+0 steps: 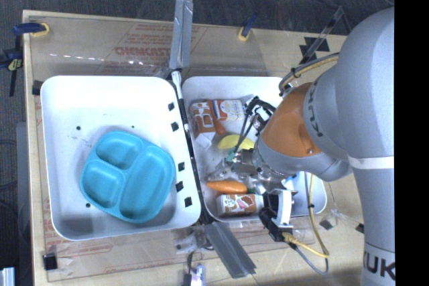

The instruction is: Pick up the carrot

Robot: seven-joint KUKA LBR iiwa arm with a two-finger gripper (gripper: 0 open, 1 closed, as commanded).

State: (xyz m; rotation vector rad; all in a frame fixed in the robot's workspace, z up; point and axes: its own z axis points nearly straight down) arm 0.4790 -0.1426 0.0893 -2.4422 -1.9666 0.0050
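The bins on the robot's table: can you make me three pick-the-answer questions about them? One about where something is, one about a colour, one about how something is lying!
1. Where is the carrot?
A. in the right bin
B. in the left bin
C. on the floor

2. What colour is the tray with compartments?
A. red
B. blue
C. black

3. How is the carrot lying?
A. standing on its tip
B. hanging in the air
C. flat on the bin floor

Answers:
1 A: the carrot sits in the right bin, beside a brown packet.
2 B: the tray in the left bin is light blue.
3 C: the carrot lies flat on its side, just left of the arm's wrist.
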